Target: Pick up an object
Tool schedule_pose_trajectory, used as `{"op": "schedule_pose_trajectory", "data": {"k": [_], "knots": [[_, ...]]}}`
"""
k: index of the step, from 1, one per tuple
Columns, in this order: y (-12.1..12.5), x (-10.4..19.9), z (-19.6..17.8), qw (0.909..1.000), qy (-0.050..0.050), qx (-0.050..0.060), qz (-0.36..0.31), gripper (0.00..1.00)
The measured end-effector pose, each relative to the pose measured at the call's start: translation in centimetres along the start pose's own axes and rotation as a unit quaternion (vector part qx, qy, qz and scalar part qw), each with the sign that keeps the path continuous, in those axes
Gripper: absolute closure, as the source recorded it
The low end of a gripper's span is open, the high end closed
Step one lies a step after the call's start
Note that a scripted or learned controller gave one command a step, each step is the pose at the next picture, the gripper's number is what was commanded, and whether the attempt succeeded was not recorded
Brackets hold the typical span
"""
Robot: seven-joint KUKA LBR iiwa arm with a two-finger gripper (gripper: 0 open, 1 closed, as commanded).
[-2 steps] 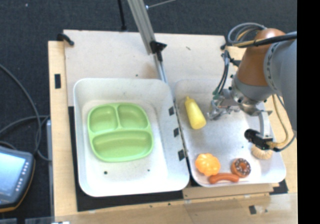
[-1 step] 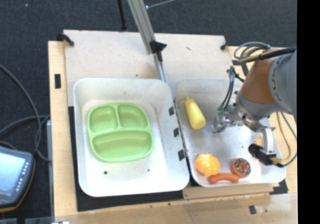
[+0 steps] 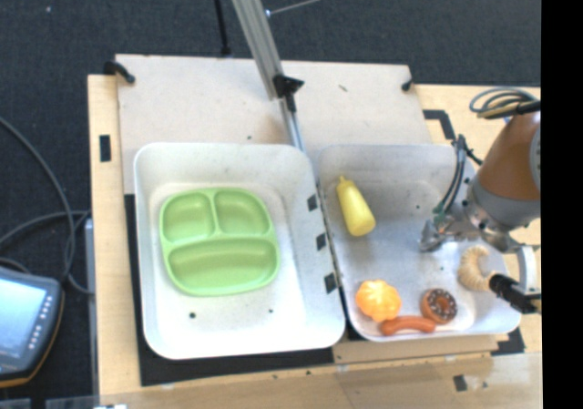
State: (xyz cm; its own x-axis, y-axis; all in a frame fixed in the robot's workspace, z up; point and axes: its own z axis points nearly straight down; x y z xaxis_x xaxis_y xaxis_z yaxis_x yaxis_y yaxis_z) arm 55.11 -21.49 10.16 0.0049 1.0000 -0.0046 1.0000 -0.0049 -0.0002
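The right bin (image 3: 392,170) holds a yellow bottle-shaped toy (image 3: 354,207) near its back left, an orange round toy (image 3: 377,299), a reddish sausage-like piece (image 3: 407,326), a dark round donut-like toy (image 3: 441,304) and a beige curved piece (image 3: 474,268). My gripper (image 3: 434,239) hangs low over the right part of this bin, just left of the beige piece, with bare bin floor under it. I see nothing between its fingers.
The left bin (image 3: 182,325) holds a green divided plate (image 3: 219,239). A slanted metal pole (image 3: 260,29) crosses the back toward the gap between the bins. The arm's orange band (image 3: 507,166) rises over the right bin's right side.
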Motion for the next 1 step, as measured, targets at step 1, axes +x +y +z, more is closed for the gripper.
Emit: {"op": "schedule_pose_trajectory", "data": {"k": [1], "knots": [[0.15, 0.36, 0.01, 1.0, 0.001, -0.001, -0.002, 0.0]]}}
